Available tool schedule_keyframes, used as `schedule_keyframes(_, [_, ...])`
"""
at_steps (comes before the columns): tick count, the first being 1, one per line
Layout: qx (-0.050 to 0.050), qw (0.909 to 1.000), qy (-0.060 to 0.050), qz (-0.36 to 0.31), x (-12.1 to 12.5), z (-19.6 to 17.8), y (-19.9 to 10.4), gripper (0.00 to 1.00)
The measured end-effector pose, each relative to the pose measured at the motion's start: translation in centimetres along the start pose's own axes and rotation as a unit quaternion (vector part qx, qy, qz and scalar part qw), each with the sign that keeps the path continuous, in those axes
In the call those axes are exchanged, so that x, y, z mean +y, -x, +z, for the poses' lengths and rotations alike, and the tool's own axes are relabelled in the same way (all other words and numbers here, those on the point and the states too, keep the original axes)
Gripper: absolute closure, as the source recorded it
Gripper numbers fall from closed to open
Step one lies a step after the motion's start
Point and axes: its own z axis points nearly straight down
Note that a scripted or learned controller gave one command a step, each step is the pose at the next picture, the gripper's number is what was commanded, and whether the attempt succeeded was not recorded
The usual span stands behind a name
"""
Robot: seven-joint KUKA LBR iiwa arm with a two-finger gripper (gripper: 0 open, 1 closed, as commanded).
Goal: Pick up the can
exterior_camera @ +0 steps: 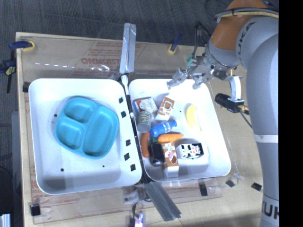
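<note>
Robot gripper (185,80) hovers over the right bin's (214,109) far rim, fingers apart and holding nothing; the can (144,118) lies among clutter near the bin's left wall

You have the gripper (185,80) hanging over the far edge of the right bin (215,126), its fingers spread apart with nothing between them. The can (144,121) lies on its side near that bin's left wall, below a small printed carton (145,104) and just left of a brown-and-white carton (165,108). A blue bottle (163,126) touches the can's right end, with an orange carrot-like piece (169,137) beneath it. A yellow piece (191,116) sits apart to the right. Nearer you, a black-and-white box (190,151) rests beside a brown packet (170,155). The left bin (42,164) holds a blue divided tray (87,126)
</note>
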Motion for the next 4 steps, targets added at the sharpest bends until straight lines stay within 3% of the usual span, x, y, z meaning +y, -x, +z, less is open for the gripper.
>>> schedule_keyframes(1, [0.0,1.0,0.0,-0.004,0.1,-1.1,-0.2,1.0])
schedule_keyframes(2, [0.0,0.9902,0.0,-0.14,-6.4,6.7,-6.0,1.0])
schedule_keyframes(3, [-0.003,0.9818,0.004,-0.19,-13.8,12.8,-8.3,1.0])
schedule_keyframes(4, [-0.001,0.9745,0.002,-0.224,-12.9,-2.7,-3.1,1.0])
